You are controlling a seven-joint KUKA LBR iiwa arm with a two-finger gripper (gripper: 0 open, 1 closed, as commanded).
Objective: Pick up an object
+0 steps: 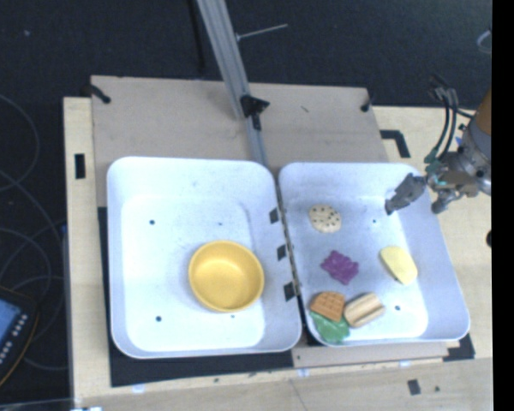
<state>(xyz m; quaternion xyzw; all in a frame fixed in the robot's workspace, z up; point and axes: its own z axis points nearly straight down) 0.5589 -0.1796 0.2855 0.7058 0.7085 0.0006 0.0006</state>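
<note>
camera view | gripper (421, 193) apart, clamped on nothing, over right bin's (441, 255) far right | nearest the yellow piece (398, 265), lying just beside | pick not begun: descent, grasp, lift remain

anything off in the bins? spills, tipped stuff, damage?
Nothing stands out. The yellow bowl sits upright in the left bin. The right bin holds loose toy food, with a waffle, bread roll and green piece bunched at its near edge.
</note>
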